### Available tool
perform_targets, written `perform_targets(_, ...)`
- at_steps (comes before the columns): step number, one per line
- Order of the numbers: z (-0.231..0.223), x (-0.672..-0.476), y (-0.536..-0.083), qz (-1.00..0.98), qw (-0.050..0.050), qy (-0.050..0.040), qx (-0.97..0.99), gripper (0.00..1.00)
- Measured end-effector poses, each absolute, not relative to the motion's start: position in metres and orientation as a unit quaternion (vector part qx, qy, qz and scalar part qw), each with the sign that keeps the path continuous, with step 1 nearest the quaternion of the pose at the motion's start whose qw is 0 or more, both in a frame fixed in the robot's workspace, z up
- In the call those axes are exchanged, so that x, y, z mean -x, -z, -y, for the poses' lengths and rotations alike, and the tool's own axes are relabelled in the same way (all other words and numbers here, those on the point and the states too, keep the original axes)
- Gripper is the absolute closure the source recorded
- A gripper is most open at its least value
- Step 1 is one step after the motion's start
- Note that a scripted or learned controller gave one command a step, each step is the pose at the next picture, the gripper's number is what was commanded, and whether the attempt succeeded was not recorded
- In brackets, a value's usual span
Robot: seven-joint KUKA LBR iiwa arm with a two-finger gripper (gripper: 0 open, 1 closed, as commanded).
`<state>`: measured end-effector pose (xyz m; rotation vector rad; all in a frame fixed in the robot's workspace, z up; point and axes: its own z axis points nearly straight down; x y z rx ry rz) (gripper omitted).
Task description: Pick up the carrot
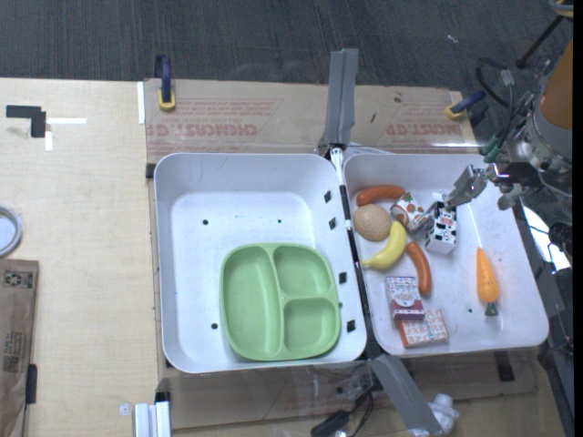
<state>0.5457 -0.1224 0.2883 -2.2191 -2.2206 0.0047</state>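
Carrot lies free in the right bin, near its right wall, long axis running front to back, stem toward the front edge. End effector hovers toward the bin's back, left of the carrot; opening cannot tell, nothing visibly held.

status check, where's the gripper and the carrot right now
Gripper at right bin's back, over the small carton. Carrot flat near the right wall, apart from it, untouched. Nothing on the carrot.
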Motion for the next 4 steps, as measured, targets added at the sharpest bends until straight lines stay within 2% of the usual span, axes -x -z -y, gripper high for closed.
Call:
perform_targets(1, 0.115, -0.575, -0.260, 0.716, 0.001, -0.0016, 0.698, 0.00)
perform_targets(2, 0.183, -0.546, -0.239, 0.843, 0.001, -0.0004, 0.538, 0.00)
perform_targets(3, 0.222, -0.529, -0.179, 0.836, 0.000, -0.0002, 0.549, 0.00)
perform_targets(4, 0.219, -0.525, -0.091, 0.841, 0.001, 0.0013, 0.540, 0.00)
